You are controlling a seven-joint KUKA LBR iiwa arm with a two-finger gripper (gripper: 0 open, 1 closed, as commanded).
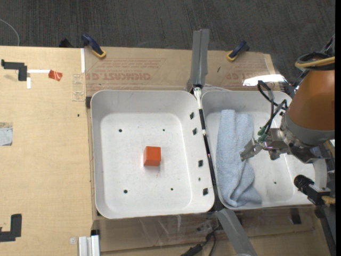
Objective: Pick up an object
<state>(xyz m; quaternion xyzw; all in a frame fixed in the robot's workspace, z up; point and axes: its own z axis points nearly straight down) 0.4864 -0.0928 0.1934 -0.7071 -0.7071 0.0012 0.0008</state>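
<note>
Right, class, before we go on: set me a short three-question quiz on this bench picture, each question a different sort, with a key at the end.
1. True or false: the orange block lies in the same bin as the light blue towel.
2. Multiple choice: the end effector is above which bin? A) the left bin B) the right bin C) neither
3. Fill in: the towel lies along the ____ side of its bin as the camera sees it.

Key
1. False; the block is alone in the left bin.
2. B
3. left
</note>
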